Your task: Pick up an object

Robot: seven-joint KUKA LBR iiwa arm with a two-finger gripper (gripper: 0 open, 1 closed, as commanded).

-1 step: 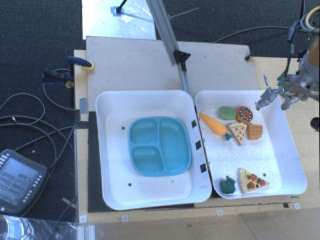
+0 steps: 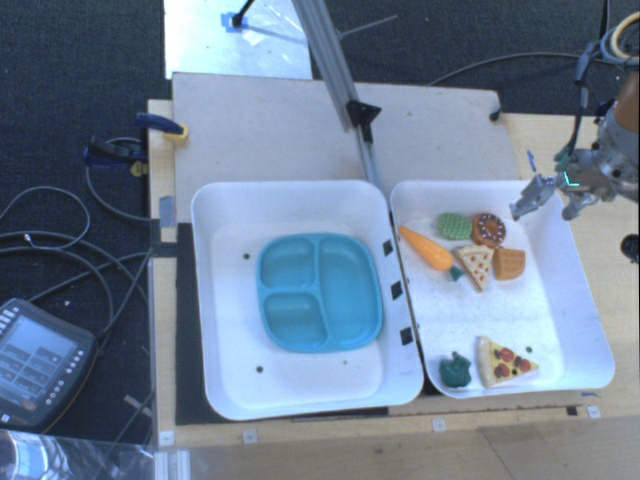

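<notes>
White bins, toy food, claw at the rim

White plastic makes up both shallow bins on the desk [image 2: 260, 128]. The left bin [image 2: 225, 368] carries a blue divided plate [image 2: 320, 293] near its middle. The right bin [image 2: 580, 318] carries the toy food: an orange carrot [image 2: 425, 249] lies slantwise near the bin's left wall, a green bumpy piece [image 2: 455, 226] sits just above it, and a brown doughnut [image 2: 489, 230] rests just beside that. Below these a pizza slice [image 2: 476, 265] touches an orange-brown bread piece [image 2: 509, 264]. Near the front edge a second pizza slice [image 2: 507, 361] lies beside a small dark green vegetable [image 2: 456, 370].

The arm comes in from the right, and its claw [image 2: 547, 194] hangs over the upper right corner of the right bin, well apart from the lower items and near the doughnut. Nothing sits between its fingers; whether they are spread or closed I cannot tell from this angle.

Off the desk to the left lie black cables [image 2: 60, 248] and a grey handheld controller [image 2: 40, 353]. A grey pole [image 2: 330, 48] slants down from the top toward the gap between the bins
</notes>
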